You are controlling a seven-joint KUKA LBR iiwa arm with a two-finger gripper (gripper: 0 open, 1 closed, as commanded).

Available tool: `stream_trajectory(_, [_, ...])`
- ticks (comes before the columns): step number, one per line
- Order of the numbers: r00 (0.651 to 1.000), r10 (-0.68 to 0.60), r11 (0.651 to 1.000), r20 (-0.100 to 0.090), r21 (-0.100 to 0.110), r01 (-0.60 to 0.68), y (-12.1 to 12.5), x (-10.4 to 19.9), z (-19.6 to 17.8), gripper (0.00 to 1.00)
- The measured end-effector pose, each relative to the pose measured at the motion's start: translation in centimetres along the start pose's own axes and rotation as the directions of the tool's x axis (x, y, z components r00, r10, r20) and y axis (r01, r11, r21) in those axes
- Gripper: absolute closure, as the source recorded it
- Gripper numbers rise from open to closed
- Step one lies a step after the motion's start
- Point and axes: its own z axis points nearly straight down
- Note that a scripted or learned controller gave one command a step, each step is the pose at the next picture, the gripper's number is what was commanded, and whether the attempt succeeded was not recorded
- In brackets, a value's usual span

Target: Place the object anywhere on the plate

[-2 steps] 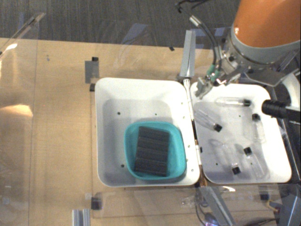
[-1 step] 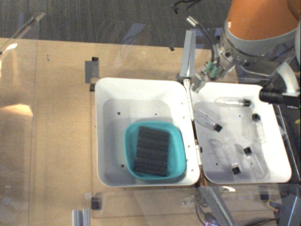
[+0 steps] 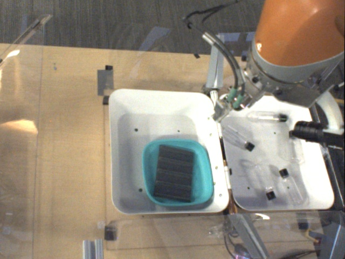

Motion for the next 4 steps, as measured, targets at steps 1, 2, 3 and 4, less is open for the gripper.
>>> stream_trajectory(1, [0.997, -0.074, 0.997, -0.004, 0.006, 0.074, 1.1, 2.2, 15.2, 1.0])
stream_trajectory(2, [0.97, -0.243, 0.97, -0.005, 0.004, 0.243, 7.1, -0.4, 19.4, 1.0])
stream_trajectory(3, [0.97, -0.242, 0.97, -0.005, 0.004, 0.242, 7.2, -0.5, 19.4, 0.0])
stream_trajectory(4, [0.961, -0.277, 0.961, 0.0, 0.001, 0.277, 1.2, -1.5, 8.5, 0.0])
